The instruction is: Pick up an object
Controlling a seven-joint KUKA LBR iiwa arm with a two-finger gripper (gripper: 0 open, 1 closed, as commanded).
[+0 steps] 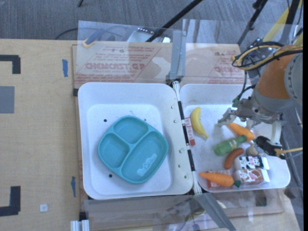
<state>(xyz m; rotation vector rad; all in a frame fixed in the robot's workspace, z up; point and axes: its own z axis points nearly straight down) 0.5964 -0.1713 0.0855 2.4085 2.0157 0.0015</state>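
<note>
Camera view shows the jaws [234, 121] low over the right bin [211, 93], near the middle of its right half. The two fingers [224, 119] are spread apart in a V, with nothing between them. An orange carrot [240, 130] lies just beside the fingertips, on the side toward the bin's front edge; whether a finger touches it cannot be told. The grey arm with its orange band [276, 81] comes in over the bin's right edge, with yellow and black cables looped above the wrist.

Next to that carrot, toward the front edge, lies a green vegetable-shaped toy [227, 146], and beside it a brown sausage [233, 157]. A second carrot [217, 178] lies along the bin's front edge, near the front left corner. A small printed carton [252, 170] sits at the front right corner, touching or almost touching the sausage's end. A yellow banana [198, 122] lies near the bin's left edge, well apart from the fingers.

The left bin [91, 100] shares a wall with the right bin and holds a teal divided plate [133, 148] with three compartments, lying flat in the middle of the bin floor.

Both bins rest on the table [36, 129], whose bare wooden top with black corner marks stretches to the left edge. A clear sheet with red lettering [120, 61] lies behind the bins at the table's back edge.
</note>
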